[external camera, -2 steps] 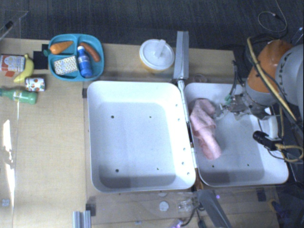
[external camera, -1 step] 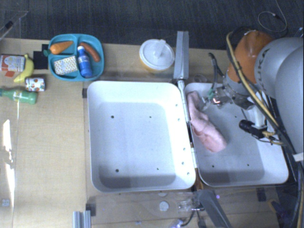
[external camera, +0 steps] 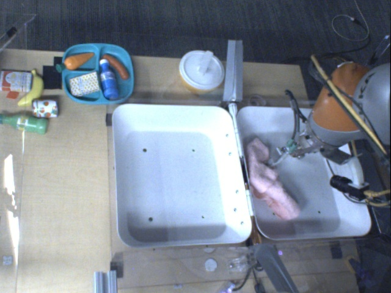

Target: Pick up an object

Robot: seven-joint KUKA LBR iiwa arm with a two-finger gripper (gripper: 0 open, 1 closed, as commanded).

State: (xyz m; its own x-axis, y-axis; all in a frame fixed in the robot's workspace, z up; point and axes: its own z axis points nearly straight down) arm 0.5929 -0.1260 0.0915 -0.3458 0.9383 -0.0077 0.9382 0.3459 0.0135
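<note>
Lying in the right bin (external camera: 348,221), toward its nine o'clock wall: a pink cloth (external camera: 269,179), long axis running from eleven o'clock to five o'clock; hovering just at two o'clock of the cloth's upper end, apparently touching its edge: the gripper (external camera: 287,152); jaws too small and blurred to read, so cannot tell whether parted or closed; probably needing a short shift toward eight o'clock, closing across the narrow width.
</note>
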